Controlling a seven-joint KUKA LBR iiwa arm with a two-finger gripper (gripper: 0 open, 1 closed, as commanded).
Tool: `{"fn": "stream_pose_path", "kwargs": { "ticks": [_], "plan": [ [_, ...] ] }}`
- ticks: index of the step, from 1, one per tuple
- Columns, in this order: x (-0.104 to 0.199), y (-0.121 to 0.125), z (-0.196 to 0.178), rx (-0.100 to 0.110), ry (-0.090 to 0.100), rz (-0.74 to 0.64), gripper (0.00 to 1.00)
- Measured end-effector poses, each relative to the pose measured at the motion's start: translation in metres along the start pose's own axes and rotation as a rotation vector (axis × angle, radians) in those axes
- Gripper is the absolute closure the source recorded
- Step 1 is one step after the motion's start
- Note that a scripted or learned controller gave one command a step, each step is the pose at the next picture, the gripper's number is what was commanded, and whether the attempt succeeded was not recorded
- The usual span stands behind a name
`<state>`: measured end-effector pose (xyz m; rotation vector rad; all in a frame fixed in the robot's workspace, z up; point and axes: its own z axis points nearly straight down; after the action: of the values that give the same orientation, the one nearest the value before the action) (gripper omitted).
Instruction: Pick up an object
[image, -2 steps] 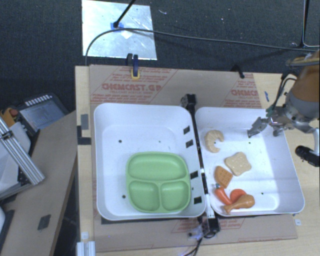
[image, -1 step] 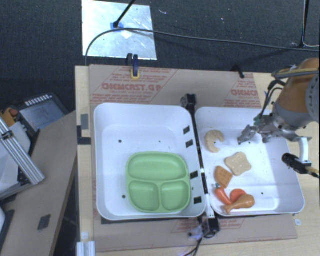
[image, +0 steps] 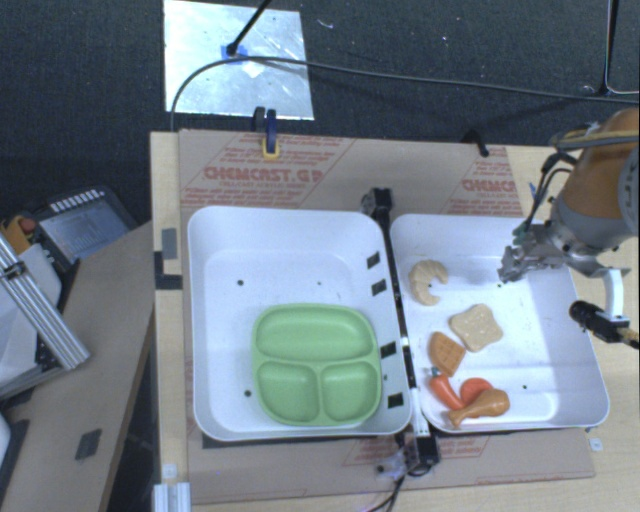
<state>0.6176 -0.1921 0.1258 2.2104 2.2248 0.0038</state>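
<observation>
Pincer (image: 512, 266) poised low over the far part of the right bin (image: 596, 398), on the grey arm (image: 600, 215) reaching in from the right. Cannot tell how wide it stands: too small and dark against the white floor. Nothing visible in its grasp, and seemingly nothing touching it. Just to its left, apart from it, lies a toy croissant (image: 430, 281), the nearest candidate for picking. Nearer the camera and slightly left of the pincer lies a toast slice (image: 475, 327), flat on the floor; beyond that, further left and nearer, an orange waffle-like piece (image: 447, 353) just beside the toast. Well away from the pincer, at the near left corner of the same bin, sits a chicken drumstick (image: 483, 404) huddled with a red piece (image: 474, 386) and a small orange carrot-like piece (image: 443, 391), touching or nearly so; probably a harder grab there, with the wall and the neighbours crowding in. Far to the pincer's left, across the divider, rests a green sectioned plate (image: 315, 362) in the left bin (image: 290, 216), likely too broad and flat for an easy pinch. Scattered loose, apparently so that any single piece can be taken from above. Task judged as not yet done: everything lies on a bin floor.
</observation>
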Motion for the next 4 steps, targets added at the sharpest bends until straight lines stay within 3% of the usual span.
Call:
{"fn": "stream_pose_path", "kwargs": {
  "ticks": [2, 4],
  "plan": [
    [0.009, 0.003, -0.102, -0.002, 0.000, 0.001, 1.00],
    [0.113, -0.026, -0.116, 0.004, 0.004, -0.003, 1.00]
  ]
}}
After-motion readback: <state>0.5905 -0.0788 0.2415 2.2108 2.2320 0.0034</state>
